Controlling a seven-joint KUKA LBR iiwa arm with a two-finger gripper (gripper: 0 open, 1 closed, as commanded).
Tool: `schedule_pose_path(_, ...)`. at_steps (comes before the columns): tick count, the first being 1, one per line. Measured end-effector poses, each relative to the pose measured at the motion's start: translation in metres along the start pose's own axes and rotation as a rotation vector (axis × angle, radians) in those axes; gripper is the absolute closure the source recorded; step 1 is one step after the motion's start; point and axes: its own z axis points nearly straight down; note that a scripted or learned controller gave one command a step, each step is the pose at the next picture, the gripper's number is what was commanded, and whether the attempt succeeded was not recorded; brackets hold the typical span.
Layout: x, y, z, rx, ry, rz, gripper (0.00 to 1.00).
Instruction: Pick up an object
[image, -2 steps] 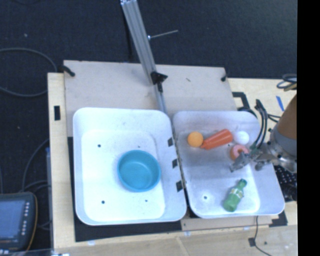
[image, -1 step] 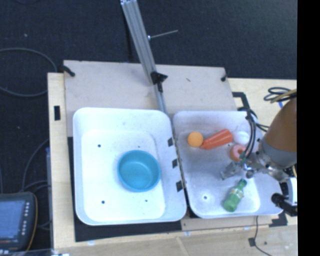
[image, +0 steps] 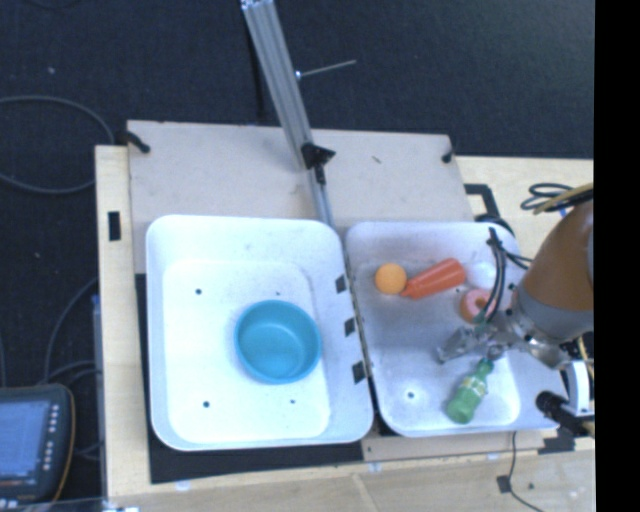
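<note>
The gripper hangs low over the right bin, its fingers spread apart with nothing between them. A green bottle lies tilted just below it, near the front wall. Behind sit an orange ball touching a carrot, and a pink ring beside the arm. The left bin holds a blue bowl

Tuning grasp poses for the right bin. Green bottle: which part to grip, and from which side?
Grip the green bottle across its wide body, coming straight down. It lies on its side, slanted, narrow neck toward the gripper and fat end toward the bin's near wall. Set the jaws across the long axis; the body probably gives them more to bear on than the thin neck. The near wall is close, so a side approach looks cramped.
</note>
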Motion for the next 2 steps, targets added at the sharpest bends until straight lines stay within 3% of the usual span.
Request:
schedule_pose_path(1,-0.001,0.003,-0.014,-0.011,-0.001,0.004,1.0)
schedule_pose_path(2,-0.013,0.005,-0.069,-0.009,0.0,0.004,1.0)
